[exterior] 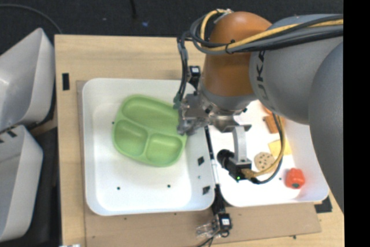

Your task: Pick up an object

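The gripper (186, 120) hangs at the green tray's (147, 131) right edge; whether it is grasping cannot be told.

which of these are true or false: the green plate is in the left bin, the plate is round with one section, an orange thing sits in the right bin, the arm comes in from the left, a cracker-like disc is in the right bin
1. The green plate lies in the left bin. True.
2. The plate is round with one section. False: it has three compartments and a rounded, uneven outline.
3. An orange thing sits in the right bin. True.
4. The arm comes in from the left. False: it reaches in from the right.
5. A tan dotted disc lies in the right bin. True.
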`<control>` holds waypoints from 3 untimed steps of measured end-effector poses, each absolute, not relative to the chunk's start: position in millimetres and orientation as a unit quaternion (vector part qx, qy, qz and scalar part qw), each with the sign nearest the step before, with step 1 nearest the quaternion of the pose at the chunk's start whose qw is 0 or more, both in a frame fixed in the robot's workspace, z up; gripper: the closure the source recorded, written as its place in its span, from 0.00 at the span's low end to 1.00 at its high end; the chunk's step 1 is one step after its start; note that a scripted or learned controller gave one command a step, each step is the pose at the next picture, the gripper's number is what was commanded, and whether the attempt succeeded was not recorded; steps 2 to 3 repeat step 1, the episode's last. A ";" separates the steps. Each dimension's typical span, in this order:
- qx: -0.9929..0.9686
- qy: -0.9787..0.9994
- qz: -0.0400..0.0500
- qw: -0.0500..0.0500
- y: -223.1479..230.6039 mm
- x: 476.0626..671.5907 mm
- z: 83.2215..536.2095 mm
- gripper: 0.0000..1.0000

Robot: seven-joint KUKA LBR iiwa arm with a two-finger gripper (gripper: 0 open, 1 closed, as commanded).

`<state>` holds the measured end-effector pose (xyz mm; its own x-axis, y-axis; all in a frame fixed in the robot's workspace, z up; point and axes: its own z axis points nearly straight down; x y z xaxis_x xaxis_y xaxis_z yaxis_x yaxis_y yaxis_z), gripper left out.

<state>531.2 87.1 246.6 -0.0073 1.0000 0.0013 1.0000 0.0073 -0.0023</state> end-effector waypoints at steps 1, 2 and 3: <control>-0.707 -0.708 0.000 0.000 83.7 532.5 247.2 0.00; -0.707 -0.708 0.000 0.000 83.7 532.5 247.2 0.00; -0.707 -0.708 0.000 0.000 83.7 532.5 247.2 0.00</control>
